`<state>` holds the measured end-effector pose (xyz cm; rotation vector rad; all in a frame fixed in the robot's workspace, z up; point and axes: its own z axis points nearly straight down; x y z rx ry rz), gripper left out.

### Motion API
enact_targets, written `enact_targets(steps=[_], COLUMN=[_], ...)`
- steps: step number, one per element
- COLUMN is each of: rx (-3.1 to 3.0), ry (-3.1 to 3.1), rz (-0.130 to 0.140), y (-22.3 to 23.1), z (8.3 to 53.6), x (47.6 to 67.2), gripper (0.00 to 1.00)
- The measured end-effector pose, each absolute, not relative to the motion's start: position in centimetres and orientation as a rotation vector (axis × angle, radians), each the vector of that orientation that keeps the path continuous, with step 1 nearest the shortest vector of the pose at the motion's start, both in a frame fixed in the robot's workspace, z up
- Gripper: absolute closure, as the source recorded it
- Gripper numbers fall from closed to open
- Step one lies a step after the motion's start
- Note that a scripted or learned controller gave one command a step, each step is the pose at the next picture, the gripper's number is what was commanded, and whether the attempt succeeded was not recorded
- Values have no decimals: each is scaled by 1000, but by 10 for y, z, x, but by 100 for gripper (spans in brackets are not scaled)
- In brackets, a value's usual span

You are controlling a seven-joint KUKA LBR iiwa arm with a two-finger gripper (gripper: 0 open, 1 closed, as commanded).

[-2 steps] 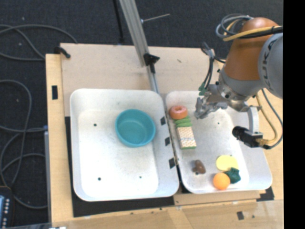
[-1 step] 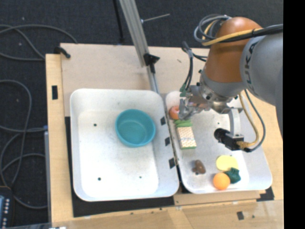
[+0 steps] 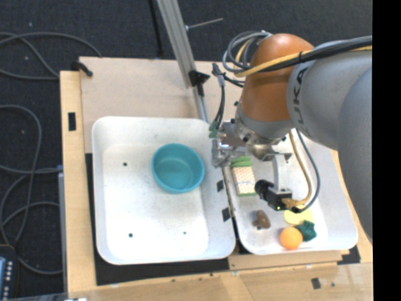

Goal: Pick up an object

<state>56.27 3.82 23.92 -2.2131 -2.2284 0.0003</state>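
Holding a teal bowl (image 3: pixel 178 167), left bin (image 3: pixel 113 231), small toys in right bin (image 3: pixel 332 237)

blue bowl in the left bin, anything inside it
The blue bowl sits alone in the left bin, and its inside looks bare, plain blue down to the bottom. Whatever might lie under the bowl is covered by the bowl itself.
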Motion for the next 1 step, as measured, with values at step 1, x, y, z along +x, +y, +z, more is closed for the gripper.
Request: enact_targets(steps=[1], rx=[-2210], ry=[-2229], rz=[-2], y=[85], z=[245], x=[537], gripper=[100])
